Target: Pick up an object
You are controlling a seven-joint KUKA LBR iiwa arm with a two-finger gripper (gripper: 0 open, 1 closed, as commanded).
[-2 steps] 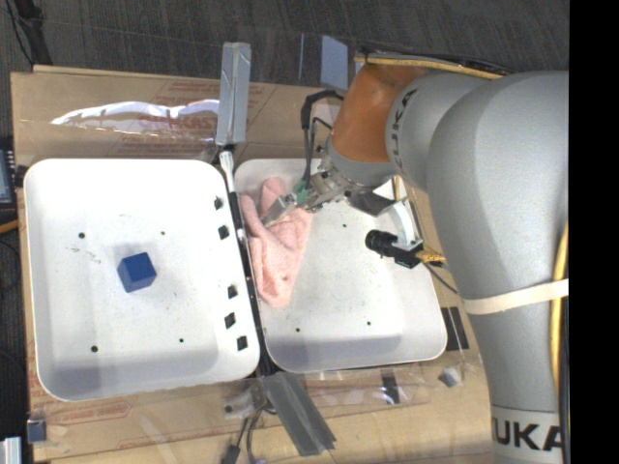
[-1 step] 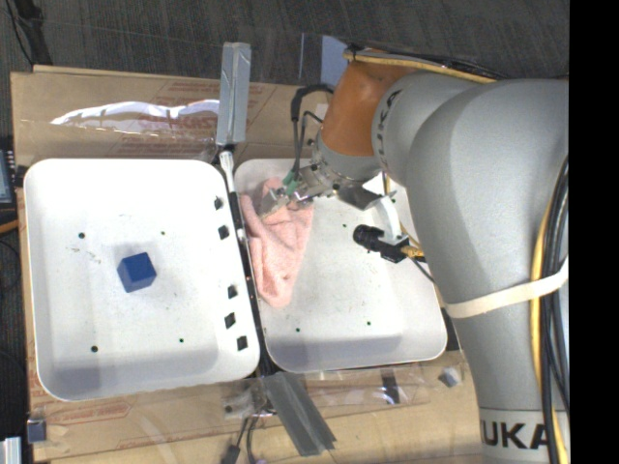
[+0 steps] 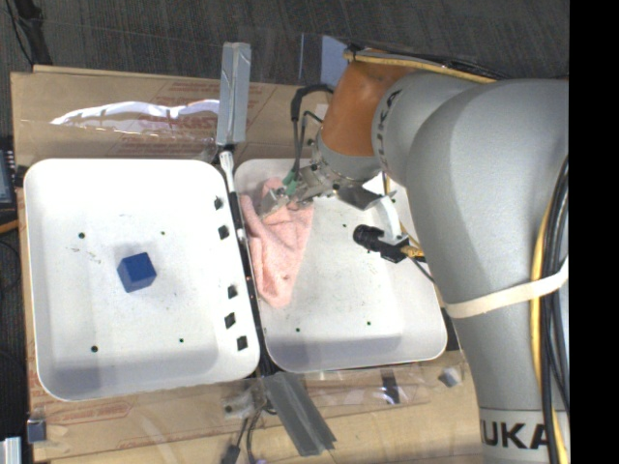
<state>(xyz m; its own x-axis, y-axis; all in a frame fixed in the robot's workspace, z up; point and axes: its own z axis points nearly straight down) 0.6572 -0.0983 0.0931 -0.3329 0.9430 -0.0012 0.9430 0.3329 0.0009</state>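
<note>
Lying crumpled along the left wall of the right bin (image 3: pixel 416 341), the pink cloth (image 3: pixel 276 245) looks light, limp and best pinched at a raised fold near its top, where the gripper (image 3: pixel 290 189) sits with its opening unreadable

The arm (image 3: pixel 474 211) covers the right bin's (image 3: pixel 334 341) far right corner and right rim, and runs out past the picture's bottom edge. The tool (image 3: pixel 295 189) sits low over the pink cloth (image 3: pixel 276 245) near that bin's far left corner, its tips too small and blurred to make out, perhaps touching the cloth.
</note>
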